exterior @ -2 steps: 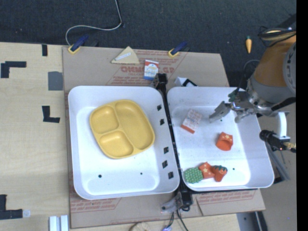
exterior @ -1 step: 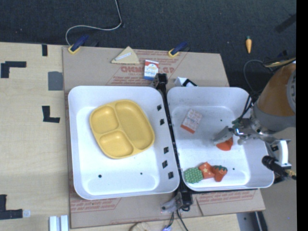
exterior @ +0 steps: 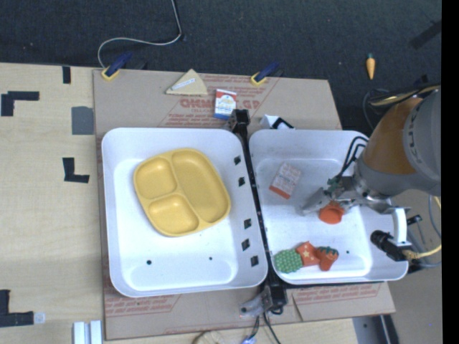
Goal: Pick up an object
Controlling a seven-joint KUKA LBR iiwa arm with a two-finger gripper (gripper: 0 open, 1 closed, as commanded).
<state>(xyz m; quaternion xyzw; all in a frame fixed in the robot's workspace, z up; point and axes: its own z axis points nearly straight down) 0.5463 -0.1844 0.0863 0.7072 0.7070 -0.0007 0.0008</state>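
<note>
The gripper (exterior: 315, 205) is hanging over the right bin (exterior: 301, 145), its grip unreadable, with the orange object (exterior: 330, 214) lying just beside its tip.

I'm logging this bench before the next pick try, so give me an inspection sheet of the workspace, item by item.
Surface: cardboard sheet under two white bins, left bin, right bin.
Job's things: orange round object, small printed packet, red and green toy cluster, all in right bin.
Clutter: yellow divided plate in left bin; small carton and triangular wedge on cardboard.
Grippers: pincer low beside the orange object; grasp not confirmed.
Cables: white cable behind bench.
Surroundings: dark carpet.
</note>
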